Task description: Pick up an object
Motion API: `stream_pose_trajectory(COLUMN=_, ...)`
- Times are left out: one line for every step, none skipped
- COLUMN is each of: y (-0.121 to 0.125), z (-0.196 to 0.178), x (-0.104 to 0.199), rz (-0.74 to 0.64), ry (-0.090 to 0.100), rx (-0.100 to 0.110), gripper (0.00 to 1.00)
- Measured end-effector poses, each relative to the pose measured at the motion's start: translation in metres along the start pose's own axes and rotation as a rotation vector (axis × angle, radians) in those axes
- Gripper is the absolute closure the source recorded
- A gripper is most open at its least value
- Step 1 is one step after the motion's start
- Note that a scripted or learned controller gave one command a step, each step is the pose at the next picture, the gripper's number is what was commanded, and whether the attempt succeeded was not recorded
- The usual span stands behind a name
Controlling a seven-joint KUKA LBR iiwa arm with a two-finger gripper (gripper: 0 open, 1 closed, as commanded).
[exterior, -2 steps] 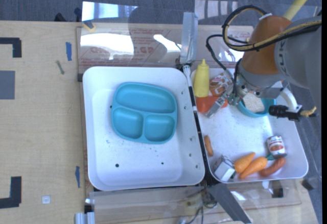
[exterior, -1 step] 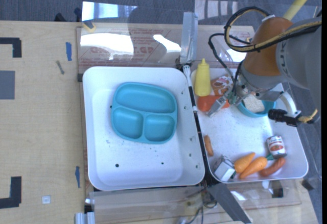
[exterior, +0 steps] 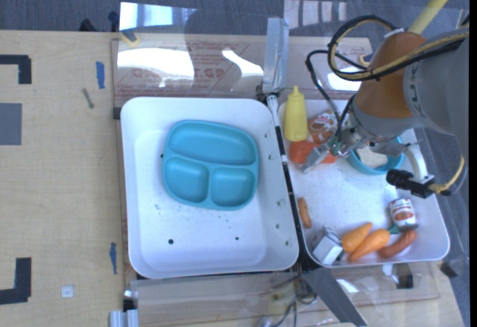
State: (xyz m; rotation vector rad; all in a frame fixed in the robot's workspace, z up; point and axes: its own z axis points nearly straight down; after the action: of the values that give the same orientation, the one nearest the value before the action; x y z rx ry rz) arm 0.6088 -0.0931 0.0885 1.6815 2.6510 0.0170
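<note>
The arm comes in from the right over the right bin, its orange band high above the bin's back. My gripper is low in that bin's back left part, right beside an orange-red object and just in front of a yellow mustard bottle. Whether it touches the orange-red object is unclear. Behind the gripper, partly hidden by the wrist, lies a light blue bowl.
The left bin holds a blue divided plate. At the right bin's front lie two carrots, a red sausage, a small can, a grey-white block and a small brown piece. Black cables loop above the wrist.
</note>
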Motion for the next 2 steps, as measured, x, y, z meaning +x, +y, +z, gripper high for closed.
stream_pose_trajectory(y=0.023, z=0.001, x=-0.006, rz=0.158, ry=0.003, rx=0.001, gripper=0.0)
stream_pose_trajectory(y=0.021, z=-0.011, x=-0.01, rz=0.16, ry=-0.003, rx=0.003, gripper=1.0)
